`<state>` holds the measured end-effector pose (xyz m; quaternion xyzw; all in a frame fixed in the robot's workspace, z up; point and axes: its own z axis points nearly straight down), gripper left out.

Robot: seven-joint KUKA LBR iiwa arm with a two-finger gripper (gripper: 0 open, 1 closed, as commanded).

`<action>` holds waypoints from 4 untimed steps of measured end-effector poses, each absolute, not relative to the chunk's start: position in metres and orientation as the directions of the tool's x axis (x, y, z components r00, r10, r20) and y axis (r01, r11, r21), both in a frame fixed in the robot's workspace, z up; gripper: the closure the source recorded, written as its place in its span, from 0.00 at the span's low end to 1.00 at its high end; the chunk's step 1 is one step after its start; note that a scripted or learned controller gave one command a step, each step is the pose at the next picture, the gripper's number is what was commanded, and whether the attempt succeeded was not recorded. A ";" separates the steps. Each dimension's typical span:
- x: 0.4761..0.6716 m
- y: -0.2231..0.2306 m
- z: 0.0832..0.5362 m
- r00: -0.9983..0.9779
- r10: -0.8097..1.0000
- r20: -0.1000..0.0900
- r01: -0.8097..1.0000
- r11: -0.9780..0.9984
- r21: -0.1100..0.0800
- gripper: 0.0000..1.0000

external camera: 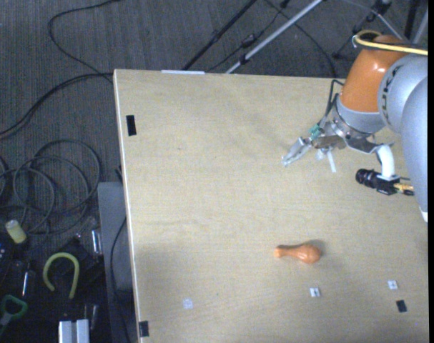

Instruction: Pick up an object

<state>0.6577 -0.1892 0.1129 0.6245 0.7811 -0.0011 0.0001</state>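
camera view: only one cam, so everything below is from it, looking down at a slant.
target: small orange pear-shaped thing (pixel 299 253) lying flat on the tabletop (pixel 202 191), lower right-of-centre.
long axis: runs roughly left-right in frame; thin neck points left, fat bulb to the right.
jaws: the gripper (pixel 301 151) hangs upper right w/ the arm (pixel 388 84) coming in from the right. Two thin fingers look spread apart, nothing between them, so open and not gripping anything afaict.
key relation: object sits well apart from the jaws, toward the bottom of frame and almost straight below them in the pic. Fingers point left-ish atm, not at the object.
next move (my guess): needs to travel toward the frame bottom, then drop, closing across the narrow width, prob near the bulb.
surface: plain tan board, a few small markers (pixel 314 291) near the object, black tab (pixel 131 125) by the left edge.
room: grey carpet, loose cables (pixel 45 177) on the left, tripod legs (pixel 288 20) up top.
risk: the thing is round-ish, could roll or squirt out imo.
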 end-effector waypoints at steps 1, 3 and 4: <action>0.669 -0.222 0.122 -0.212 0.977 0.000 0.977 0.212 0.002 0.00; 0.669 -0.221 0.094 -0.417 0.909 -0.002 0.909 0.417 0.000 1.00; 0.668 -0.200 0.166 -0.315 0.949 -0.001 0.949 0.315 0.002 1.00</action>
